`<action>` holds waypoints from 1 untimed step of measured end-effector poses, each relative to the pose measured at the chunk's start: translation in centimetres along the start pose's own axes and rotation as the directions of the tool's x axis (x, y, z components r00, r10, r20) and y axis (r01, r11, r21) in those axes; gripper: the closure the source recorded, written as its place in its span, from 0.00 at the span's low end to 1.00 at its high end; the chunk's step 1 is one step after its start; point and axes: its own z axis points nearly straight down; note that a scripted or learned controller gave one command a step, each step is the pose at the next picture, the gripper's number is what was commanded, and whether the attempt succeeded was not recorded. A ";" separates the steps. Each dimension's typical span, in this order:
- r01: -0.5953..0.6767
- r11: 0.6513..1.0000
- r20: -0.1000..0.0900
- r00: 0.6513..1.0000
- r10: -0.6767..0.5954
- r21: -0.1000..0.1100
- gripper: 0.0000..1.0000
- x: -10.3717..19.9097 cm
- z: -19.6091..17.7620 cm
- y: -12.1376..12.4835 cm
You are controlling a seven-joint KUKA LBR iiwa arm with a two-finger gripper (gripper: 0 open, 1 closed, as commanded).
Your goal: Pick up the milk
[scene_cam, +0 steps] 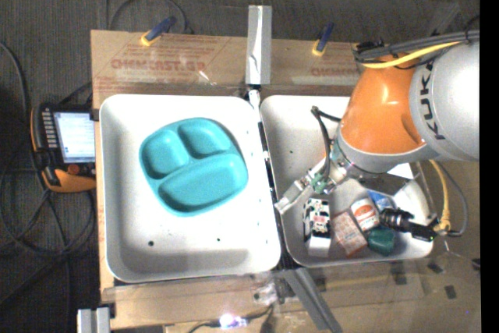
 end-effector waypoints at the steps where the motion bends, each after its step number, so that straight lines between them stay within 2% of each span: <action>1: 0.063 0.998 0.002 0.998 -0.063 -0.001 0.00 -4.2 -0.1 -4.1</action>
